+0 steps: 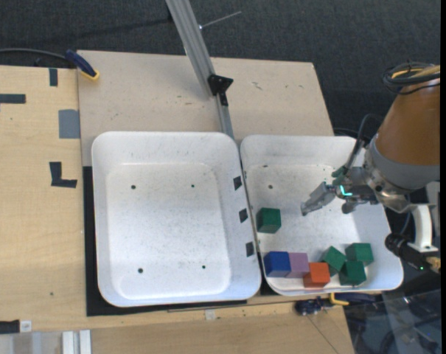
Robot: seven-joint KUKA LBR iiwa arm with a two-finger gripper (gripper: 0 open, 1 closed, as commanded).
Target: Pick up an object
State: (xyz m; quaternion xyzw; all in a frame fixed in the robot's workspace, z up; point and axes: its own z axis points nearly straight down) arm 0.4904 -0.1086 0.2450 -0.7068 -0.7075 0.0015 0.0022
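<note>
Here claw (330,200) hovers over right bin (296,147), finger state unclear; lone green block (268,220) lies nearby.

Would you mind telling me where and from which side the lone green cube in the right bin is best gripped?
Grip the green cube across two opposite flat sides, coming straight down from above. It sits alone on the right bin floor, apart from the block cluster, so its sides look free.

Wooden bench (156,102) with two white bins, left (105,198) and right (296,144), side by side
</note>
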